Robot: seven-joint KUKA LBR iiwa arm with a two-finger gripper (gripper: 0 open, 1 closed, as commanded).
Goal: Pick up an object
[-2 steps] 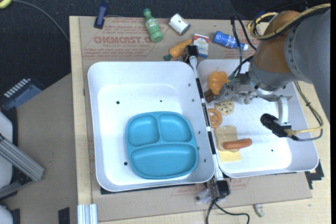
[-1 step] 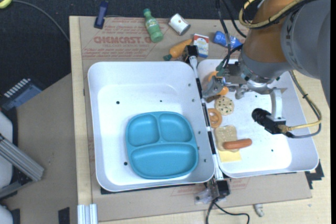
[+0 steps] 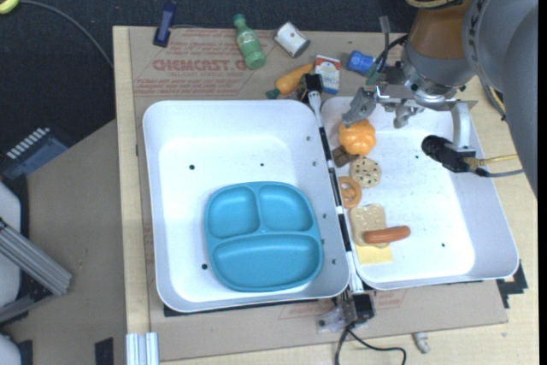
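Over the far end of the right bin: the gripper [image 3: 379,110] hangs with its two fingers spread apart and nothing between them.
Right bin [image 3: 453,218]: a shallow white tray; its things are gathered along the side next to the left bin.
Pumpkin [image 3: 357,138]: an orange toy, just below the gripper's nearer finger; whether they touch cannot be told.
Brown piece [image 3: 340,156]: small, tucked against the pumpkin by the bin wall.
Cookie [image 3: 366,173]: round and speckled, just beside the pumpkin on the near side.
Pretzel [image 3: 349,191]: orange-brown, close to the cookie, by the wall.
Bread slice [image 3: 366,216]: flat and pale, nearer the front.
Sausage [image 3: 386,234]: lies across the bread slice's front edge.
Cheese slice [image 3: 374,254]: yellow, at the front, touching the sausage.
Left bin [image 3: 214,150]: holds a blue divided plate [image 3: 263,235] towards its front.
Bench [image 3: 205,64] behind the bins: a green bottle [image 3: 249,41], a white can [image 3: 291,38], a carrot [image 3: 291,82], a small carton [image 3: 326,73] and a dark blue pen [image 3: 164,23].
Arm [image 3: 504,21]: grey, with an orange band, coming in from the right.
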